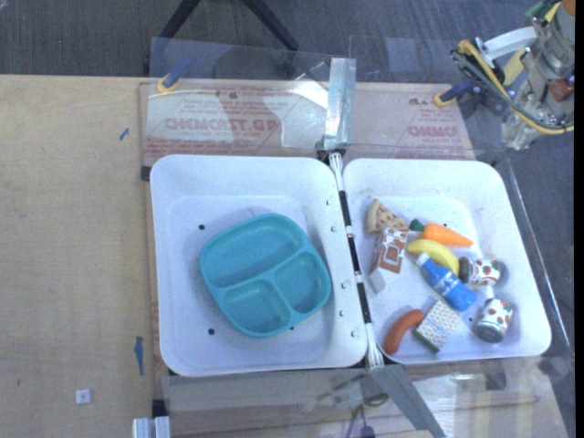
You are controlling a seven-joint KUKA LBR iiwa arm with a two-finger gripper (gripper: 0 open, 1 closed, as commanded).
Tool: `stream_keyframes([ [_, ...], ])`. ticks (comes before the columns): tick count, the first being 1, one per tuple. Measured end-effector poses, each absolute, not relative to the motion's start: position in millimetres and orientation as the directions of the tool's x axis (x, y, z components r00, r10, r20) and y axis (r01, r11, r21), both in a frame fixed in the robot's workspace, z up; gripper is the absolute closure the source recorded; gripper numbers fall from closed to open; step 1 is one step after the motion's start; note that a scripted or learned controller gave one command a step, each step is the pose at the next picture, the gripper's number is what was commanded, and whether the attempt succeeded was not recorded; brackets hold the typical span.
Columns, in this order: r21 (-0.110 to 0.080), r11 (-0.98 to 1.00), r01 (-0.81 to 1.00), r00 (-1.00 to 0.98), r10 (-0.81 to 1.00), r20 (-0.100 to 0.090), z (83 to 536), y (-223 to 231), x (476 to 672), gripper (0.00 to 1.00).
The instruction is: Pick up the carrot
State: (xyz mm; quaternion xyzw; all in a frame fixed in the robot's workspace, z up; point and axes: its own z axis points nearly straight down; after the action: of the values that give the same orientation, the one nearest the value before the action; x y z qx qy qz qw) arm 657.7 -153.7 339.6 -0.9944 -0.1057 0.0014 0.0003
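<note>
A small orange carrot (444, 234) with a green tip lies in the right bin (520, 210), in its upper middle part, pointing roughly left to right with the green end at the left. Nothing grips it. Just below it, touching or nearly so, is a yellow banana (436, 255), and below that a blue bottle (446, 281) lying aslant. To the carrot's left are a pizza slice (384, 217) and a small brown and white carton (391, 250). To its lower right lie 2 small cans (484, 271), one above the other. Near the bin's lower edge are an orange-red sausage (401, 330) and a small speckled box (438, 325).

The left bin (173, 199) holds a teal tray (265, 274) with 3 compartments, well apart from the carrot.

The arm's end (546, 57) hangs at the upper right, outside the right bin and well apart from the carrot, wrapped in yellow and blue cables. How its jaws stand cannot be told from this view.

By the look of things, the task is at its first step: the reach has not yet begun. The next move calls for bringing the gripper down and left over the carrot, turned so the fingers close across its narrow width, and kept clear of the banana crowding its lower side.
</note>
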Motion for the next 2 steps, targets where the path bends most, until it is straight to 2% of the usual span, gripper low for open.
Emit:
stream_keyframes([
  [2,-0.003,-0.978,0.207,0.978,0.207,-0.008,353.4,-155.9,659.5,1.00],
])
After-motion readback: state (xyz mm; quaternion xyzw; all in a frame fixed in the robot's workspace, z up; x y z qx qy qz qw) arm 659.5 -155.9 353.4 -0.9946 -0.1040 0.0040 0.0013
